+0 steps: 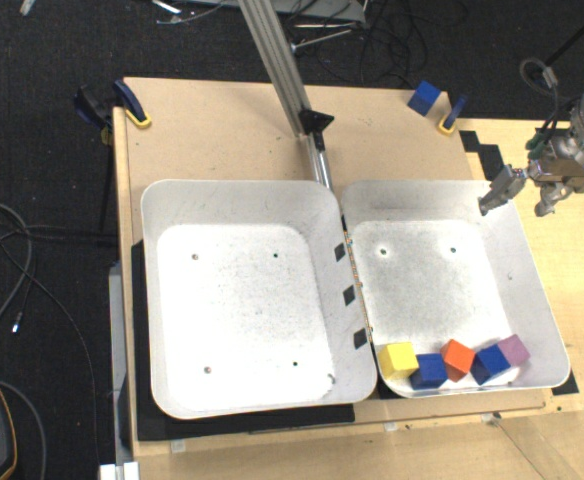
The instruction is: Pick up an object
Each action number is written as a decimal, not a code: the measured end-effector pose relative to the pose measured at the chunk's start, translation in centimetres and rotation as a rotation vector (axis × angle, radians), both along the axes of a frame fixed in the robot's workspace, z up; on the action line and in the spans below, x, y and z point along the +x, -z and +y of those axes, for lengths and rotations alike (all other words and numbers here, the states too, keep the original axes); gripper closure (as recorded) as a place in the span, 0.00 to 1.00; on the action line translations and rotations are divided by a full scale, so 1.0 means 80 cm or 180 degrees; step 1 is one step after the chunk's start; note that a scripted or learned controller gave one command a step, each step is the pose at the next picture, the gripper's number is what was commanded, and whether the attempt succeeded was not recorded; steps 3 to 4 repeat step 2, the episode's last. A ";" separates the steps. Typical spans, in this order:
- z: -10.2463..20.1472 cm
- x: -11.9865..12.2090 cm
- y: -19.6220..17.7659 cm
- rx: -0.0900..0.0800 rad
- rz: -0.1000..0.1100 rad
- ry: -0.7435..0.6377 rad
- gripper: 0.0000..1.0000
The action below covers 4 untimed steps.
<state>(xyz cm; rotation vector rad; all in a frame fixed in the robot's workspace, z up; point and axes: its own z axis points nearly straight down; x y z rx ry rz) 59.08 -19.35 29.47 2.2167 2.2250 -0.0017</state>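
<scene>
The gripper [525, 190] hangs spread apart with nothing between its fingers, over the far right corner of the right bin [412, 208]. Along that bin's near edge sit a yellow block [399, 357], two blue blocks [430, 369] [490, 362], an orange block [458, 356] and a purple block [513, 349]. The left bin [172, 208] adjoins it. The arm is cut off at the frame's right edge.
</scene>
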 end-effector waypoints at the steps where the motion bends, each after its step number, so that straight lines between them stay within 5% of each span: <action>1: 0.057 -0.009 0.127 0.0014 0.0024 -0.0006 0.00; 2: 0.028 -0.065 0.123 0.0000 0.0007 0.0026 0.00; 4: 0.028 -0.065 0.123 0.0000 0.0007 0.0026 0.00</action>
